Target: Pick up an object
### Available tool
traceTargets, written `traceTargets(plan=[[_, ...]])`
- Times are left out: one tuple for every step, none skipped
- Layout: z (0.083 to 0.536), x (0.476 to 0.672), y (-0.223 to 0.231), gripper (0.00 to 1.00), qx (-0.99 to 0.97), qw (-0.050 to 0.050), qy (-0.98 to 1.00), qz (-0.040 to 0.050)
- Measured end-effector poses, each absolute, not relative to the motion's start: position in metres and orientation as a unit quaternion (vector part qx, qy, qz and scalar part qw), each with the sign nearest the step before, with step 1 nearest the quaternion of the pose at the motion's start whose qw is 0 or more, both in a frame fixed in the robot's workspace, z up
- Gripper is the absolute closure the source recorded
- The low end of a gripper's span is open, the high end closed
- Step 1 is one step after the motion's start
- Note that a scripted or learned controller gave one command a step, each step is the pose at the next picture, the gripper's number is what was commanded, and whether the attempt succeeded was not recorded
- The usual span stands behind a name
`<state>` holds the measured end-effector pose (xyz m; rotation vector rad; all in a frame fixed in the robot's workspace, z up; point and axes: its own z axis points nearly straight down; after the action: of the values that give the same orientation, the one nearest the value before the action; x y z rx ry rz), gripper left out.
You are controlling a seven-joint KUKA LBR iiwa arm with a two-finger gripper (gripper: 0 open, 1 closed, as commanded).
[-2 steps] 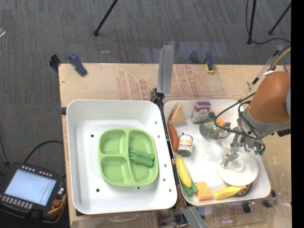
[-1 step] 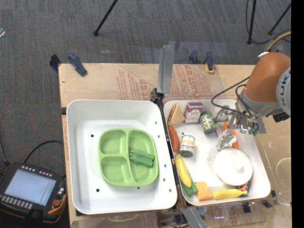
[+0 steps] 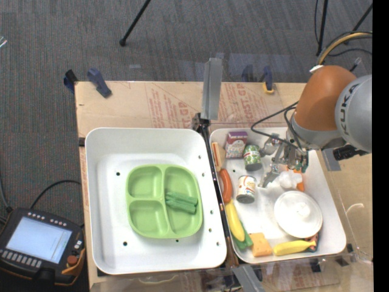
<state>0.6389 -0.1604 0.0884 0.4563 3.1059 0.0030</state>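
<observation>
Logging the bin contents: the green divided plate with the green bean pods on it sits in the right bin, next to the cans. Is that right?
Not quite. The camera view shows the green divided plate, with the green bean pods on it, in the left bin. The cans stand in the right bin, not beside the plate.

Brown bench bears two white bins: left bin, right bin, side by side.

The arm carries the letters "KU" of its maker's name in black on its grey casing. Red print on the cardboard sheet lies reversed and cannot be read.
</observation>
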Motion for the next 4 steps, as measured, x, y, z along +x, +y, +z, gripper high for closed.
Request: traceTargets(plan=[[0.088,0.61,-0.082,0.0,0.242,0.001,0.97,-0.0005],[0.099,0.612,-0.08,1.0,0.238,0.001,0.971,-0.0007],[0.087,0.631,-0.099,1.0,0.393,0.0,0.919,-0.0002],[0.088,0.632,-0.098,0.0,0.392,0.0,0.92,-0.0002]])
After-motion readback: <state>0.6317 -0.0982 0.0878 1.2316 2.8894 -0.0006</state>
